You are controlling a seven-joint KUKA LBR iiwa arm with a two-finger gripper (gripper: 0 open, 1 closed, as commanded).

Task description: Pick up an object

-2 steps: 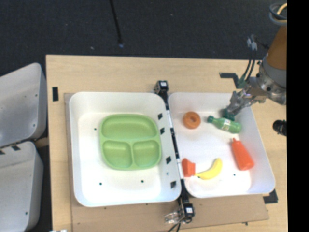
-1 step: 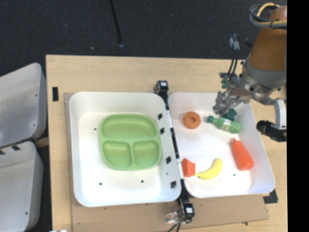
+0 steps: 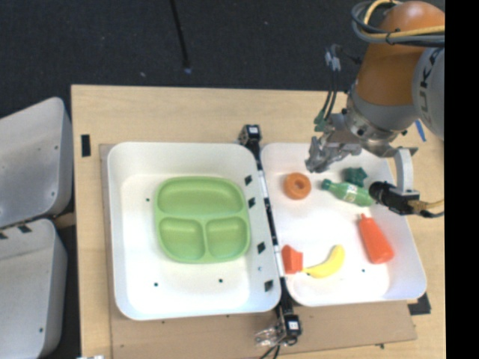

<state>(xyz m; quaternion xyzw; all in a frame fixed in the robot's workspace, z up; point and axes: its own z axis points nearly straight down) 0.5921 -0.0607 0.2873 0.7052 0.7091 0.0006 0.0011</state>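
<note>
One claw: gripper [image 3: 323, 158] hangs below grey wrist w/ orange band, over upper part of right bin; fingers dark + bunched, can't tell how far open, nothing seen between them.
Arm: grey arm [image 3: 393, 66] reaches in from right, cables looped at top.
Nearest obj: orange ring [image 3: 297, 186], just below-left of claw tip, apart from it, flat on bin floor.
Green bottle [image 3: 347, 192]: lies on side, right of ring, below the wrist; darker green bit [image 3: 355, 175] just above it.
Red-orange bottle [image 3: 375, 239]: lies lengthwise near right wall of bin, below green bottle.
Banana [image 3: 328, 263]: yellow, curved, lower middle of right bin.
Red block [image 3: 292, 259]: small, just left of banana, near divider.
Right bin [image 3: 408, 283]: white, shallow, holds all loose objs above.
Left bin [image 3: 127, 275]: white, beside right bin, touching along centre edge.
Green tray [image 3: 202, 218]: 3 compartments, sits mid left bin, well apart from claw.
Bench [image 3: 90, 118]: light wood, under both bins.
</note>
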